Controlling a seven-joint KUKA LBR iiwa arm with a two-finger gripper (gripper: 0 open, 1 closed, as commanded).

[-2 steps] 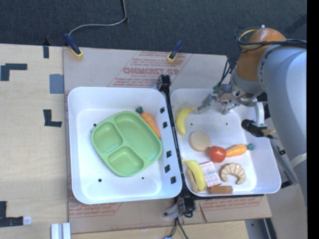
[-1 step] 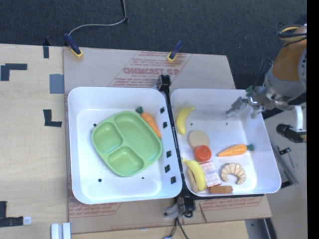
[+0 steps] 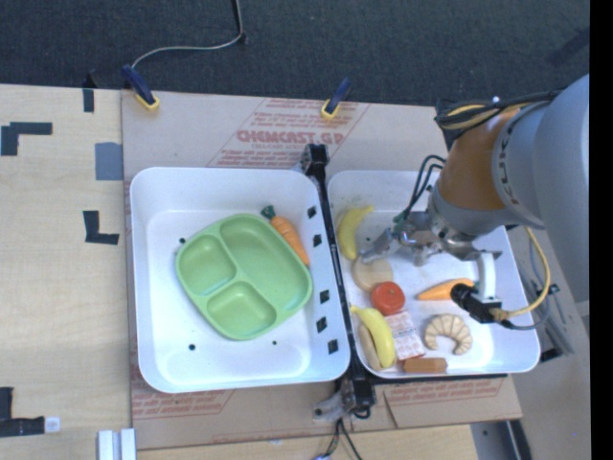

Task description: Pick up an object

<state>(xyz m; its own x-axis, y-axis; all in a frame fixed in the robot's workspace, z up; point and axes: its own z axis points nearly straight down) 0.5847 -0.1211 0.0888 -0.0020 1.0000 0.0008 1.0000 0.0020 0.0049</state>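
Observation:
My gripper (image 3: 400,240) hangs low over the upper middle of the right bin (image 3: 508,353), on the grey arm with its orange band (image 3: 471,171). It is just right of a yellow banana (image 3: 351,228) and just above a pale round piece (image 3: 374,273). Below that lie a red tomato (image 3: 388,298), a second banana (image 3: 377,336), a small packet (image 3: 403,333), a sausage (image 3: 424,363), a croissant (image 3: 448,333) and an orange carrot (image 3: 444,290). I see nothing held in the gripper.
The left bin (image 3: 153,353) holds a green divided plate (image 3: 244,274) with a second carrot (image 3: 288,239) at its upper right edge. A black divider (image 3: 328,257) runs between the bins. Clamps (image 3: 140,85) and a cable (image 3: 233,27) sit at the back.

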